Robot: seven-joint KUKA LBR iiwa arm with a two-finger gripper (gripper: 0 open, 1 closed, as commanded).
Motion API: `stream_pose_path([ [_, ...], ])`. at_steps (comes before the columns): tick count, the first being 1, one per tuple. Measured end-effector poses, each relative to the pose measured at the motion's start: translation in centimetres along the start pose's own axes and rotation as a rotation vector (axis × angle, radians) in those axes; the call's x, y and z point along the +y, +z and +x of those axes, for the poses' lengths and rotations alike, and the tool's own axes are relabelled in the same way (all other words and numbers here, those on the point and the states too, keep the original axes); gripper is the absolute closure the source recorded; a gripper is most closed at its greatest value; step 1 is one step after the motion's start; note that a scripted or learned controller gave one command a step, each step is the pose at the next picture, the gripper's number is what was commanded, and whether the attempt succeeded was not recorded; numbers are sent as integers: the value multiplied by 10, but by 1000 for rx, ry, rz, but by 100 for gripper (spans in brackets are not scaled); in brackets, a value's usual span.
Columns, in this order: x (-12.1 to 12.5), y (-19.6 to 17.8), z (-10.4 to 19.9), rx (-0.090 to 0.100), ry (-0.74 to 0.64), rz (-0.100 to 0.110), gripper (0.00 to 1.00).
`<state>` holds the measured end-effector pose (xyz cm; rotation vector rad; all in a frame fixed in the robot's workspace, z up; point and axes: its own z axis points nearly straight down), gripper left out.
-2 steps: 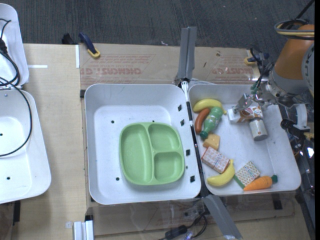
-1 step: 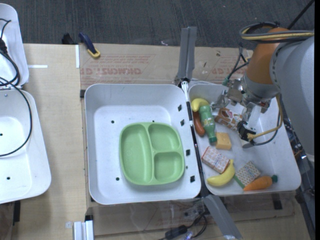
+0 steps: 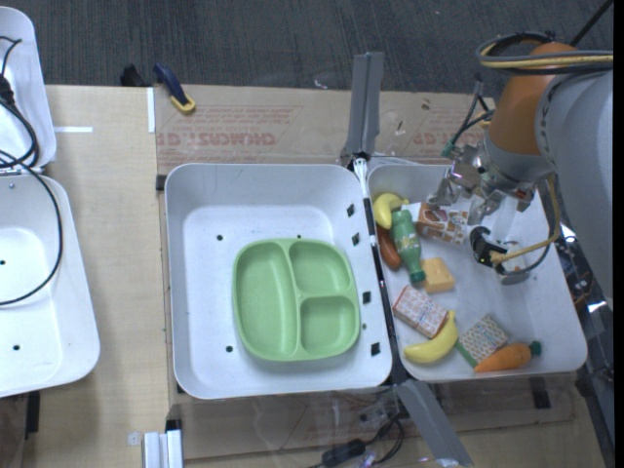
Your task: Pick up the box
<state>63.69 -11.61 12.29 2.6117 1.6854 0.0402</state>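
Observation:
A small red and white box (image 3: 441,224) lies near the back of the right bin (image 3: 564,305). My gripper (image 3: 475,199) hangs just above and to the right of it, close to its upper edge, and I cannot tell whether they touch. Two other flat boxes lie nearer the front: a pink one (image 3: 420,310) and a patterned one (image 3: 483,336). The arm's orange band (image 3: 526,100) and grey body come in from the right.
The right bin also holds two bananas (image 3: 387,206) (image 3: 434,344), a green bottle (image 3: 407,242), a yellow block (image 3: 439,275) and a carrot (image 3: 507,357). A green divided plate (image 3: 297,298) lies in the left bin (image 3: 195,261). A black cable loop (image 3: 490,250) hangs below the gripper.

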Motion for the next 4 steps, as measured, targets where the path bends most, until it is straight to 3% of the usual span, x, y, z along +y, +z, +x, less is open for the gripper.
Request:
stream_pose_path([
  [1,-1,-103,52,-8,45,42,100],
  [2,-99,-70,163,-7,-47,46,100],
  [3,-99,-70,163,-7,-46,46,0],
  [4,-160,-73,98,-6,-78,46,0],
])
